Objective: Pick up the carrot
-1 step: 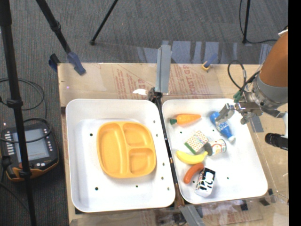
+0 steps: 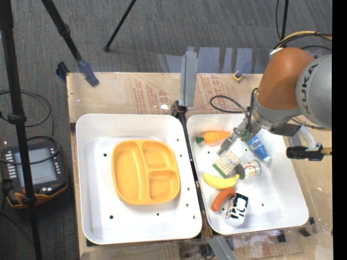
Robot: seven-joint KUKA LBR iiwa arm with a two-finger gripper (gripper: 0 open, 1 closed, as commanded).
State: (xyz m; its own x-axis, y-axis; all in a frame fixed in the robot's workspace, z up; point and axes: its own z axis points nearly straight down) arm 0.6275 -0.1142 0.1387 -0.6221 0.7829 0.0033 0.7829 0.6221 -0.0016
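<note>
Just left of the claw (image 2: pixel 224 147), nearly touching, lies the carrot (image 2: pixel 213 137) in the right bin (image 2: pixel 295 194); claw tilted toward it, likely lining up. Finger spread: cannot tell. Banana (image 2: pixel 219 180) sits below.

The arm (image 2: pixel 303 88) is cut off by the right edge at 3 o'clock, so its base cannot be seen. The gripper (image 2: pixel 227 145) is small and blurred; whether its 2 fingers are apart or together cannot be told. It covers the right tip of the carrot (image 2: pixel 214 137). The print on the small box (image 2: pixel 226 163) and on the black-and-white carton (image 2: pixel 237 209) at 5 o'clock is too small to read. The handheld screen (image 2: pixel 32 169) at 9 o'clock shows no legible detail.
</note>
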